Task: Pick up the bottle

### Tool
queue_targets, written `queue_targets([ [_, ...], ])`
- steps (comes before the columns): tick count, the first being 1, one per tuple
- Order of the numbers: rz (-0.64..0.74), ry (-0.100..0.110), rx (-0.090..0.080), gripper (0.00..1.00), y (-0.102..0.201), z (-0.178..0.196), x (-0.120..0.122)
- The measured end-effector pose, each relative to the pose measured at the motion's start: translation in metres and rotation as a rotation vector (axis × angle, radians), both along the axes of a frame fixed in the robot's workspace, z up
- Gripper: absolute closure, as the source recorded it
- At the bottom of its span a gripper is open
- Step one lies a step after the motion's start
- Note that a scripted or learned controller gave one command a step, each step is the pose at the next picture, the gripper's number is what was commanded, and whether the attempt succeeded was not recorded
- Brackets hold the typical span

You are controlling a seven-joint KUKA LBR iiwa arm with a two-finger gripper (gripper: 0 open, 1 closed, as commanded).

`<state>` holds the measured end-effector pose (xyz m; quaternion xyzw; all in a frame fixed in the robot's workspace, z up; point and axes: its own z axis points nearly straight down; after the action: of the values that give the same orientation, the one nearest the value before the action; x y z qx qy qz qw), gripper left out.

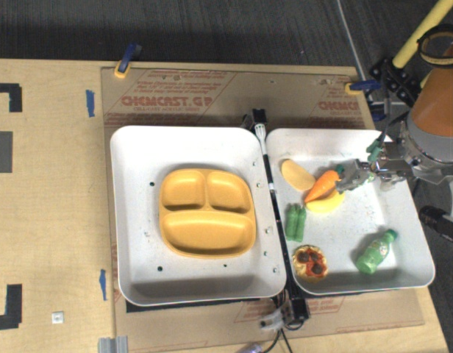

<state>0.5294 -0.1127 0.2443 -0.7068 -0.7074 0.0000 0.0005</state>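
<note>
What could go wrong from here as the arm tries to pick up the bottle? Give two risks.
1. The gripper sits by the carrot and the yellow piece, far from the green bottle, so it may close on the wrong item.
2. The bottle lies tilted on its side near the right bin's front corner; the fingers might slip off it or push it against the wall.

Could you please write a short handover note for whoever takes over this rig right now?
Pincer: low in the right white bin, near its far side, beside the orange toy carrot; finger state unclear.
Green plastic bottle: lying tilted at that bin's near right corner, apart from the pincer, untouched.
Done: nothing grasped.
Left: move to the bottle, grip and lift it.
</note>
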Motion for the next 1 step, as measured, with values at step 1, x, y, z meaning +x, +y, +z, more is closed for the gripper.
queue_targets([
  [1, -0.036, 0.000, 0.000, 0.00, -0.0221, -0.0841, -0.0475],
])
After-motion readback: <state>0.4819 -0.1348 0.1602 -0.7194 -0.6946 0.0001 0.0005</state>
